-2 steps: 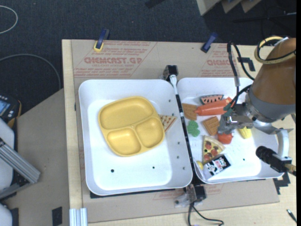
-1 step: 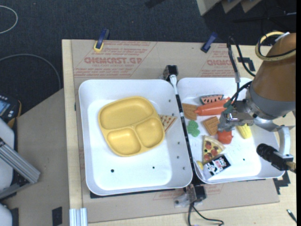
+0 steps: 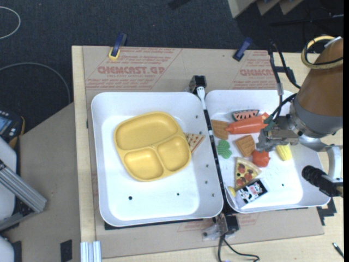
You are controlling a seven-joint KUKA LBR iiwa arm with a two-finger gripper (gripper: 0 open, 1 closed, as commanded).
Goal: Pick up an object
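My gripper (image 3: 269,142) hangs over the right bin (image 3: 289,198), near its middle. A small red toy tomato (image 3: 260,158) lies right below it, and a yellow toy piece (image 3: 283,153) lies just to its right. An orange carrot (image 3: 246,126) lies to the gripper's upper left, one end close to the wrist. A tan cracker (image 3: 245,145) rests to the left of the gripper. I see nothing held in the gripper.
The right bin also holds a watermelon slice (image 3: 245,115), a brown piece (image 3: 220,129), green broccoli (image 3: 224,148), a pizza slice (image 3: 245,171) and a black-and-white card (image 3: 252,191). In the left bin (image 3: 163,206) lie a yellow divided plate (image 3: 152,145) and a waffle piece (image 3: 194,141).
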